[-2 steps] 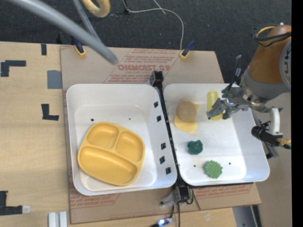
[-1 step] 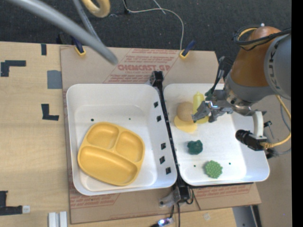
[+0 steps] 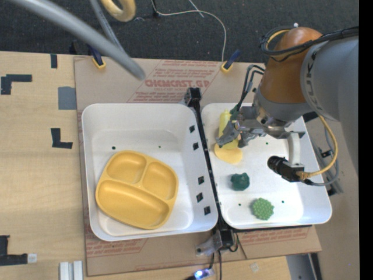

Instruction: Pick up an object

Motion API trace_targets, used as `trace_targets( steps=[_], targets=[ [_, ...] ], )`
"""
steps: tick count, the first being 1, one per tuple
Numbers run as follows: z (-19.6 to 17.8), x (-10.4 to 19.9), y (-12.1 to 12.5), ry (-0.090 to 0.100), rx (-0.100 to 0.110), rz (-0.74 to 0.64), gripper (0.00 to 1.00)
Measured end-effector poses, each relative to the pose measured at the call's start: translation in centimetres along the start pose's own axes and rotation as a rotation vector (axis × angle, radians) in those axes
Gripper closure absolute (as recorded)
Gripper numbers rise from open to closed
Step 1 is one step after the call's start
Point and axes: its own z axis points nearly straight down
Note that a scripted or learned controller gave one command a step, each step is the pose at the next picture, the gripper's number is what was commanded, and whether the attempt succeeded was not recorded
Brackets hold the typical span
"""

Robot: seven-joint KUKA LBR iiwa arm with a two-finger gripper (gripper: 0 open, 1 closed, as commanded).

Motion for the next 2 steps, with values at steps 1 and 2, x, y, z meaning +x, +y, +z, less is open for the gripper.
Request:
trace_targets(
  steps=[1, 2],
  targets=[
    [-1.2, 5.6, -0.5, -0.001, -0.001, -0.001, 1.0],
    [-2.1, 11.1, -0.6, -0.001, 0.0, -0.001, 1.0]
  ],
)
